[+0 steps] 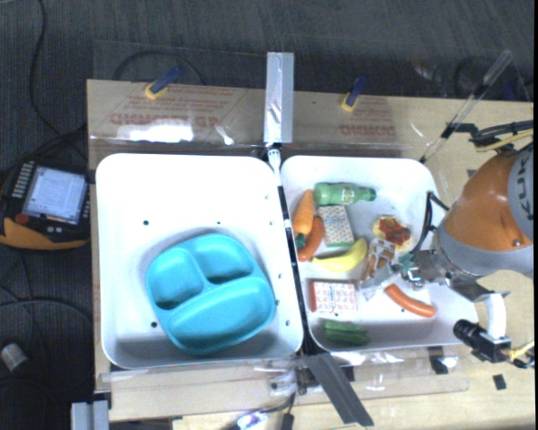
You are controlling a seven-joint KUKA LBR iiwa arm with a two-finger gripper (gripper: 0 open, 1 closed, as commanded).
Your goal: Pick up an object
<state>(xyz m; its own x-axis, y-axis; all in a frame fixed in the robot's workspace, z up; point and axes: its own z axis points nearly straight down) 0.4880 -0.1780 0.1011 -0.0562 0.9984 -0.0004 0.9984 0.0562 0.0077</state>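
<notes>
The right bin (pixel 421 173) holds several toy foods: a green bottle (pixel 343 193), a carrot (pixel 302 213), a yellow banana (pixel 345 258), a checkered packet (pixel 335 225), a red-printed packet (pixel 334 297), a snack bag (pixel 390 233), a red sausage (pixel 410 300) and a dark green cucumber (pixel 345 332). My gripper (pixel 412 271) reaches in from the right and hangs low over the bin's right side. It is just above the sausage and beside the snack bag. The wrist hides whatever lies directly below it.
The left bin (pixel 125 177) carries a blue divided plate (pixel 211 289). A metal divider bar (pixel 279 97) stands at the back between the bins. The arm's orange band (pixel 489 209) overhangs the right bin's right wall. Cables and a handheld screen (pixel 49 195) lie off the bench.
</notes>
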